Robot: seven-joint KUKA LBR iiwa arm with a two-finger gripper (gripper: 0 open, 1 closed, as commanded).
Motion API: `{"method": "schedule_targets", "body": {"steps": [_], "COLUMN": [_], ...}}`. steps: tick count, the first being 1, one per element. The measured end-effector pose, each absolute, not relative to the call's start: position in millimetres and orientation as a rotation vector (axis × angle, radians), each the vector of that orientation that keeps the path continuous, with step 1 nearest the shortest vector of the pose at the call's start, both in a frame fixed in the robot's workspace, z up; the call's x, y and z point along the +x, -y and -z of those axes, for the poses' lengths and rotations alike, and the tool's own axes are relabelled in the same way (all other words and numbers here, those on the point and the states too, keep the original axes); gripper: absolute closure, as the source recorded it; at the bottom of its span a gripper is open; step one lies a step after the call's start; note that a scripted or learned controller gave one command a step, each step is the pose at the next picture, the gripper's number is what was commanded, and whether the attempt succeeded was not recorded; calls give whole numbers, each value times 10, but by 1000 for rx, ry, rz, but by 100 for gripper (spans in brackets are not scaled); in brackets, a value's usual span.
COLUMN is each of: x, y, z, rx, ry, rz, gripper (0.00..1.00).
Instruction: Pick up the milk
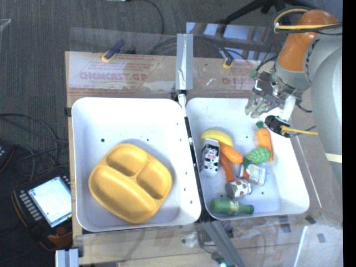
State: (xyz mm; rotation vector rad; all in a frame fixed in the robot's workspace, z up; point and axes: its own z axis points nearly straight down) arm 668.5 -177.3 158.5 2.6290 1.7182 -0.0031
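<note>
Hovering well off the milk carton (210, 158), end effector (259, 108) aperture unclear; the touching banana (217, 137) and carrot (230, 154) risk fouling the grasp.

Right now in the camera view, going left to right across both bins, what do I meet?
Yellow divided tray in the left bin → cow-patterned milk carton near the right bin's left wall → carrot → the tool, hanging over the right bin's far right part.
</note>
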Motion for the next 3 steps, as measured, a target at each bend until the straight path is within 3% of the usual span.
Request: {"method": "schedule_targets", "body": {"steps": [1,2,3], "x": [6434,5993,5438], "y": [2086,2083,2082], "z": [-949,-937,-945], "rx": [2875,2932,3132], "ry": [-1273,-1118,-339], "rz": [-2,-28,-39], "gripper": [100,100,100]}}
